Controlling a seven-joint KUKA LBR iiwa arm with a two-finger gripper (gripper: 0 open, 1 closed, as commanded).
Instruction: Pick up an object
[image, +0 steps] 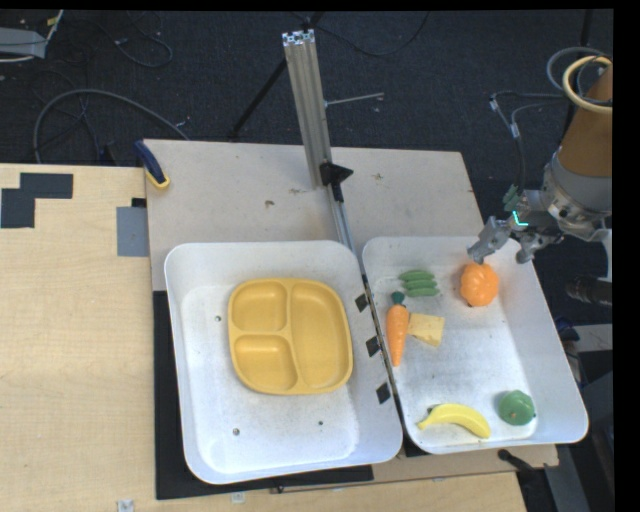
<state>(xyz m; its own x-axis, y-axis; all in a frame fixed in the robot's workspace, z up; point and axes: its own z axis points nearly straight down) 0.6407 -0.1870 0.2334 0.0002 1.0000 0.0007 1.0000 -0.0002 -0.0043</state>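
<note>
Six small toy foods lie in the right shallow white plastic bin (560, 400). Nearest the camera are a curved yellow plastic banana (457, 421) and, just beside it, a round green plastic fruit (516, 407). Further in, a long orange plastic carrot (397, 333) lies touching a pale yellow wedge of toy cheese (428, 329), with a ribbed green pea pod (419, 283) beyond them. At the far end sits a round orange plastic fruit (479, 284), the piece closest to the arm and the likely target. It is probably a light, hollow, rigid and rather smooth toy, liable to roll or squirt sideways; taking hold across its widest part, from straight above, seems safest. The two-finger gripper (505, 240) hovers just beyond and above that fruit, its fingers spread apart and holding nothing, not touching the fruit. In the left bin (190, 290) rests a yellow plastic divided plate (290, 335).
</note>
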